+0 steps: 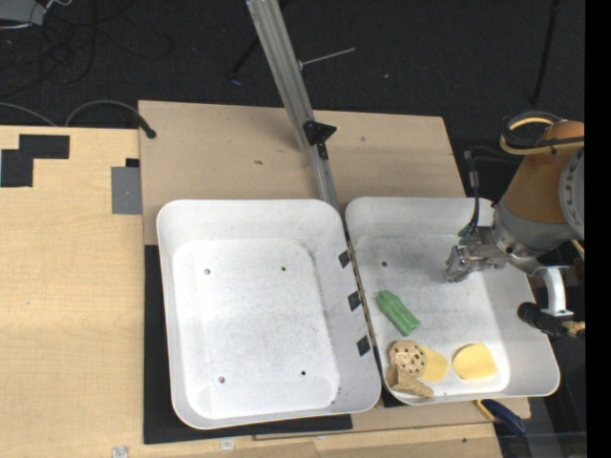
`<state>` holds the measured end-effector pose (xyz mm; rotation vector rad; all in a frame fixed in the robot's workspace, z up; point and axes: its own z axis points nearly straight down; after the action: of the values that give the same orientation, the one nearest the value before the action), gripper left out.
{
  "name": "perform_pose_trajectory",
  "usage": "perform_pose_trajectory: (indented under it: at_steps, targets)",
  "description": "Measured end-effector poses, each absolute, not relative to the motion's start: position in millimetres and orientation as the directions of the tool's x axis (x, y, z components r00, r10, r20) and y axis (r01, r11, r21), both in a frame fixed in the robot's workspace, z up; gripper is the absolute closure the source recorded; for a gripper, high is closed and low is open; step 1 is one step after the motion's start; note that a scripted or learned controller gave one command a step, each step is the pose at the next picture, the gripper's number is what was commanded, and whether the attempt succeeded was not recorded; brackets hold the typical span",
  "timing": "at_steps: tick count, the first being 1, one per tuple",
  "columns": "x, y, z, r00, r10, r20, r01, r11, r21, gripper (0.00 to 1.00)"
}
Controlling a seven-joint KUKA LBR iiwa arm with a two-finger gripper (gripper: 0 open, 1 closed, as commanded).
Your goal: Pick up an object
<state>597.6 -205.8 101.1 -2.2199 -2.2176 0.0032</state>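
Currently the arm [539, 194] reaches in from the right, and the tool [462, 261] hangs over the upper middle of the right bin [420, 219], above bare floor. Nothing is visible between its tips; whether it is spread or closed I cannot tell at this size. Candidate objects all lie in the near part of the right bin: a green piece [397, 311] near the divider, tilted diagonally; a spotted cookie-like piece [409, 357] in the near-left corner, touching a tan scrap [412, 384] and a pale yellow disc [434, 365]; and a separate yellow piece [474, 361] just beside that cluster. The left bin [250, 313] sits alongside on the worktop [229, 151]. Judgement: the step in hand is approach; no grasp made yet. The green piece is the nearest to the tool and stands apart from the rest, so it looks the cleanest target. The next move calls for a shift toward the near-left, aligning across the piece's narrow width, then a descent. The clustered items risk a partial or double pinch.
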Motion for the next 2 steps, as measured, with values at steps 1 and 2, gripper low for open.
perform_pose_trajectory:
  at_steps: [1,2]
  targets:
    - [596.0,-196,153,-0.002,1.0,0.0,1.0,0.002,0.003,1.0]
    - [596.9,-197,207,-0.002,1.0,-0.001,1.0,0.002,0.004,1.0]
